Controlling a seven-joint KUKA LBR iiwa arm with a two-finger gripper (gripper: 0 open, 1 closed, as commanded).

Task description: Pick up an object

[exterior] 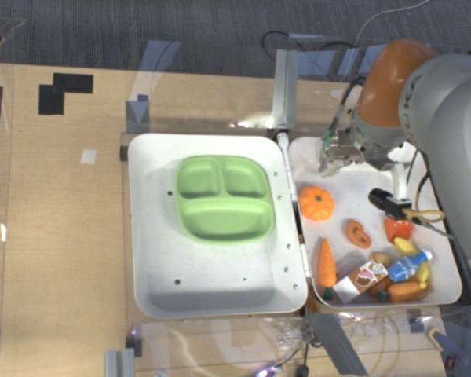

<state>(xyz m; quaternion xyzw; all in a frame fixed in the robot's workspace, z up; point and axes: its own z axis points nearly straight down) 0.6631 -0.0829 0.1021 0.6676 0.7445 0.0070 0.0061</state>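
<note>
A wooden bench point(55, 234) carries two white bins; the gripper point(339, 154) is poised at the right bin's point(455, 289) far-left corner, its grasp state not discernible, while the small pumpkin point(316, 203) lies just below it, toward the camera

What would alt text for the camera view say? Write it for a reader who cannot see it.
A grey robot arm reaches from the right, its end effector over the far end of the right bin, which holds a small pumpkin, a carrot and other toy foods. The left bin holds a green divided plate.
</note>
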